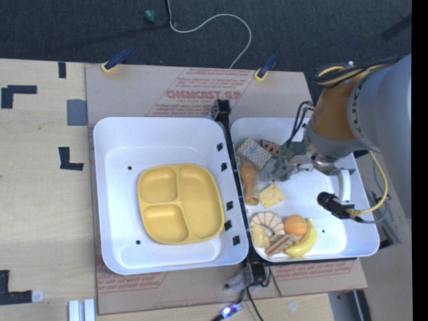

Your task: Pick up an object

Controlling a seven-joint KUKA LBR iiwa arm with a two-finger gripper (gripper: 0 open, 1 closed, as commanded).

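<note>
Gripper: my two-finger gripper [284, 168] sits low in the right white bin [348, 246], among the upper items; I cannot tell its state.
Nearest object: a pale yellow cheese-like wedge [271, 196] lies just below-left of the gripper.
Beside it: a tan bread-like roll [249, 182], long axis along the bin's left wall.
Farther objects: an orange ball [295, 225] and a yellow banana [302, 243] near the front edge.
Open room: I see bare floor to the right.
Left bin: holds a yellow divided plate [180, 202].

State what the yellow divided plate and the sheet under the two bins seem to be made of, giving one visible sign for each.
Yellow divided plate: probably moulded plastic; uniform colour, smooth rounded compartments, soft sheen.
Sheet under the bins: likely cardboard; matte brown surface with red printed lettering, clamped at its far edge.
</note>
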